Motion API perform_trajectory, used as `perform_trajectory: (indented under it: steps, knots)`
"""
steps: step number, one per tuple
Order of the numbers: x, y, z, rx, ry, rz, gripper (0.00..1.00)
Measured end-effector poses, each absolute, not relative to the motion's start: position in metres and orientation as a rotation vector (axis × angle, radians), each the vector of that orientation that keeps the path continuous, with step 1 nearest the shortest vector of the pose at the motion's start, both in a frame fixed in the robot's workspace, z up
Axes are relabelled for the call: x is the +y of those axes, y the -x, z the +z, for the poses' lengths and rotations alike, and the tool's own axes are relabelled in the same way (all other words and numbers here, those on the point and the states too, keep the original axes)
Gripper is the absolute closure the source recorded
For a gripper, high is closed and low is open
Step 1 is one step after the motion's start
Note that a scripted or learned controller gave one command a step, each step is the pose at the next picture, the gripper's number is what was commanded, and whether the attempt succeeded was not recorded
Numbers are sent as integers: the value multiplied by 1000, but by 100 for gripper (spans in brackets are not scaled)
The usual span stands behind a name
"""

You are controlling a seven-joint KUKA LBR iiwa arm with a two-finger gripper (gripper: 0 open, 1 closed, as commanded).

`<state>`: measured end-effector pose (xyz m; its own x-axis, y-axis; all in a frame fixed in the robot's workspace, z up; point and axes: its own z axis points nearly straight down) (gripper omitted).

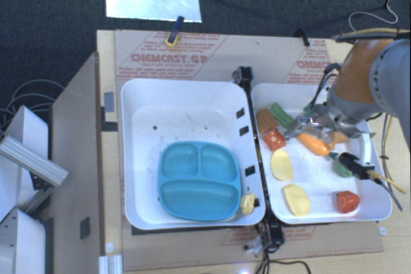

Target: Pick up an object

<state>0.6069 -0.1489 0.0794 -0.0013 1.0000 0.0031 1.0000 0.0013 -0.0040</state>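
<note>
Nothing had yet been lifted, by the look of it: every toy food piece lay on the floor of the right-hand white plastic bin (379,205). The tool (307,122) sat low in that bin's far half, and whether it was released or clenched could not be told. An orange carrot-shaped piece (313,144) lay just on its near side, seemingly the likeliest target, though I could not say they touched. A red tomato-like piece (275,139) lay beside the tool, away from the arm, with a green pepper-like strip (280,115) just beyond it. Nearer the camera lay two pale yellow oval pieces (282,165) and (297,199), and a red round piece (347,201) in the near corner. The grasp and lift remained. Room was tight: pieces crowded the tool, the dividing wall stood close, and open floor lay only toward the near middle. Well apart, the left-hand white bin (138,157) held a blue divided plate (200,180).
</note>
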Motion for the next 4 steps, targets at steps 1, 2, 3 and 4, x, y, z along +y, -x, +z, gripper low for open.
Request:
perform_trajectory:
  steps: [1, 2, 3, 4]
  knots:
    - [-151, -611, 96, -2226, 2222, -5, 100]
    - [-151, -610, 96, -2226, 2222, -5, 0]
    - [-198, -583, 86, -2219, 2206, -28, 0]
    - [-129, -483, 117, -2220, 2213, 0, 0]
